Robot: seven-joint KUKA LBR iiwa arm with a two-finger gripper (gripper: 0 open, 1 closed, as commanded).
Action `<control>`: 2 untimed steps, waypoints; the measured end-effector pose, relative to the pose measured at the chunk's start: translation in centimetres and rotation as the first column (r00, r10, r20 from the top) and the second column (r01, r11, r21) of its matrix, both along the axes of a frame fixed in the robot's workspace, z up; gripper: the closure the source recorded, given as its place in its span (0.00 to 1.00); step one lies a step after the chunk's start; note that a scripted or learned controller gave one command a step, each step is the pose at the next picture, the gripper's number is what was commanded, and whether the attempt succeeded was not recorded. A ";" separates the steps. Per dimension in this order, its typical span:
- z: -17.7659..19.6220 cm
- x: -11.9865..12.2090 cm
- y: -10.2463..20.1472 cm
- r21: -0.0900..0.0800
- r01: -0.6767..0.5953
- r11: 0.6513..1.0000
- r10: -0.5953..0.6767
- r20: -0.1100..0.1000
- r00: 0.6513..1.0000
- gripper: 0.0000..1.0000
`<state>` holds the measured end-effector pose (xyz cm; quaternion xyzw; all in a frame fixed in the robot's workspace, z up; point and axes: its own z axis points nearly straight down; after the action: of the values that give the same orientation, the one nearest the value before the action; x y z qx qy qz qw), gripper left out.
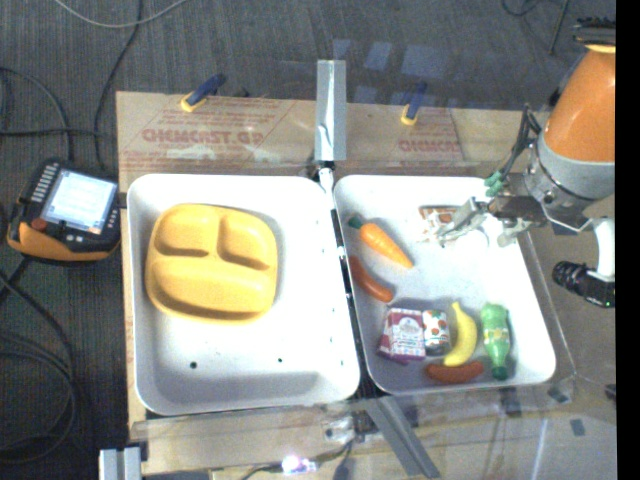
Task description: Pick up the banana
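Gripper (462, 220) open, empty, near bin's far edge. Banana (462, 334) wedged between neighbours at near edge; you risk grabbing green bottle (496, 338).

Two white bins on the bench, the left bin (150, 368) and the right bin (540, 298). One yellow divided tray (212, 260) on the left. On the right: one banana (462, 336), one carrot (385, 245), one green bottle (496, 340), one red-labelled packet (412, 333), and two red-orange sausage-shaped pieces (371, 280) (455, 371). One small wrapper (435, 215) at the back.
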<state>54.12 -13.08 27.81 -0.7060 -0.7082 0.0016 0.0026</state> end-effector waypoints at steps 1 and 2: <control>-13.8 -5.8 -2.4 0.002 0.025 1.000 -0.025 -0.001 1.000 0.00; -18.1 -4.7 -4.5 0.003 0.014 1.000 -0.014 0.002 1.000 0.00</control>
<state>49.37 -17.57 9.74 -0.7108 -0.7034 0.0001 0.0029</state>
